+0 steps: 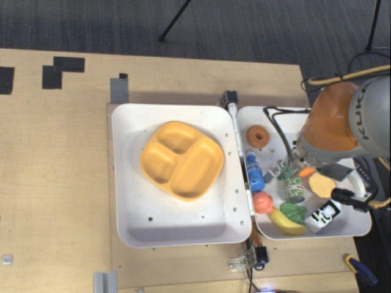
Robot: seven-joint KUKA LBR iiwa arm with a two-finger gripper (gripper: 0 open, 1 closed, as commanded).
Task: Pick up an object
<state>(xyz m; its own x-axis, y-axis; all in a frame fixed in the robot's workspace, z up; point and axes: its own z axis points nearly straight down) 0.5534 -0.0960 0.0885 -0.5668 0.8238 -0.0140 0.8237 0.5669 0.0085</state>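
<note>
You see the gripper (pixel 292 166) low in the right bin (pixel 360 227), just above the small bottle (pixel 294 188); whether its jaws are parted, you cannot tell. The yellow 3-section tray (pixel 182 159) sits in the left bin (pixel 131 224).

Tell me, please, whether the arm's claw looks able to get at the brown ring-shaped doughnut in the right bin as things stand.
Probably yes. The brown ring-shaped doughnut lies alone near the far end of the right white bin, with bare floor around it and nothing on top. The claw hangs over the same bin, nearer the small green-labelled bottle.
</note>
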